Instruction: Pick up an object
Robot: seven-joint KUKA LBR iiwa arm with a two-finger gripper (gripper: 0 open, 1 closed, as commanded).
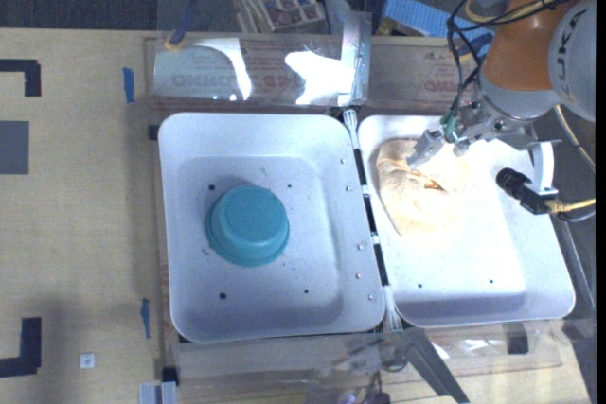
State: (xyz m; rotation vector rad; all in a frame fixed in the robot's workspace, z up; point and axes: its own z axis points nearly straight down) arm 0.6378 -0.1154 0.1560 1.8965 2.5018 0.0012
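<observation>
A crumpled tan, cloth-like object lies in the left half of the right bin. My gripper hangs over the object's upper right edge, close to the bin's back wall. Its fingers stand apart, open, and nothing shows between them; the left fingertip is right at the object's top edge. A teal bowl sits upside down in the middle of the left bin.
The divider rim between the two bins runs just left of the tan object. A black part with a cable on the arm hangs over the right bin's right side. Boxes and clutter stand behind the bins.
</observation>
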